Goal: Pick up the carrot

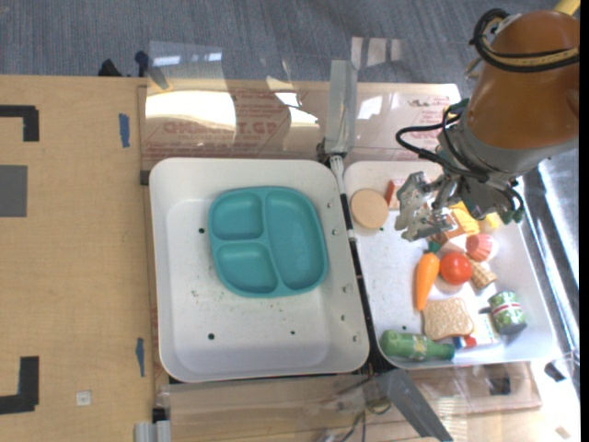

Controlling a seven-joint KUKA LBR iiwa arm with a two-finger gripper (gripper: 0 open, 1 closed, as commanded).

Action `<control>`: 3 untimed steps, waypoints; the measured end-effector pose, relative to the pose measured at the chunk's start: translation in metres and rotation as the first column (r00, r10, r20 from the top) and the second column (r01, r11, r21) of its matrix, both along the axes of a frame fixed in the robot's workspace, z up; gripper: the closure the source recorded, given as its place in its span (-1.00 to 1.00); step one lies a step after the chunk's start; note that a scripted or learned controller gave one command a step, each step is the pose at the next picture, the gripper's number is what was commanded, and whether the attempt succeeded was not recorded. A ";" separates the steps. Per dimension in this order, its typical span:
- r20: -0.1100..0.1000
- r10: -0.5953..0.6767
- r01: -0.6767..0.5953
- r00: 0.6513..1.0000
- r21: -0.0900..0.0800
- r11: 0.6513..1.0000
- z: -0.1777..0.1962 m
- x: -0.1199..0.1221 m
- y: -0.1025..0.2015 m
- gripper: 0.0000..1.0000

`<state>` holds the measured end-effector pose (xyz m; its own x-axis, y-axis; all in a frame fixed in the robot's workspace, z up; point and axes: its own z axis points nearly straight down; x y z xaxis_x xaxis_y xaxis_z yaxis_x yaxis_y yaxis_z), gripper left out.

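The orange carrot [425, 280] lies in the right bin [396, 293], its thick end toward the back and its tip pointing toward the front. My gripper [425, 214] hovers just behind the carrot's thick end, hanging from the grey and orange arm that comes in from the upper right. I see nothing held in it. A red tomato [456, 267] touches the carrot's right side.
Around the carrot are a tan round disc [370, 208], a bread slice [448, 319], a green cucumber [416, 344], a green can [506, 311], a pink strawberry [479, 245] and a yellow piece [463, 219]. The left bin [175, 247] holds a teal divided plate [268, 240].
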<state>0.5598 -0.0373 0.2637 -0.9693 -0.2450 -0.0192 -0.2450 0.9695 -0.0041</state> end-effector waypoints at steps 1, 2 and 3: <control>-0.013 -0.003 0.003 1.000 0.001 1.000 -0.006 -0.002 -0.001 -1.00; -0.022 0.040 -0.040 0.999 0.000 0.999 -0.081 -0.042 -0.035 -1.00; 0.004 0.090 -0.090 0.996 -0.004 0.996 -0.149 -0.059 -0.061 -1.00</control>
<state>0.5004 -0.0981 0.1142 -0.9431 -0.3317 -0.0219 -0.3316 0.9434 -0.0091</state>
